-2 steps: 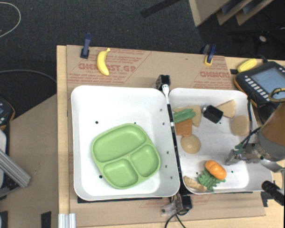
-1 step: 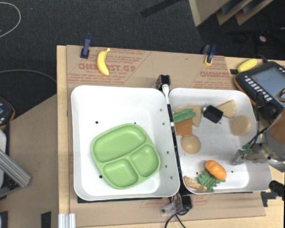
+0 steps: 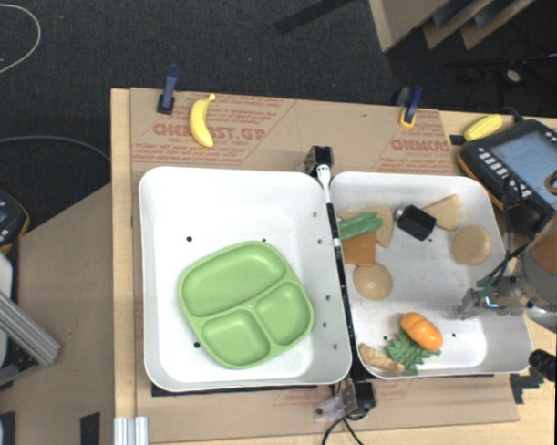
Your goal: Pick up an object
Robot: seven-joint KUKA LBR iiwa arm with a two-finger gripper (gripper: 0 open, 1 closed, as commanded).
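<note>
The tool (image 3: 472, 304) (grip state: I cannot tell) hovers at the right bin's (image 3: 444, 184) edge; the carrot (image 3: 421, 332) lies just down-left.

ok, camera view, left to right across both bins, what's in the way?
green divided plate → green piece → round tan piece → orange carrot → tan disc → gripper

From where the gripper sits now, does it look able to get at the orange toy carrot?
Probably yes. The gripper hangs at the right bin's right side, and bare floor lies between it and the carrot.
</note>
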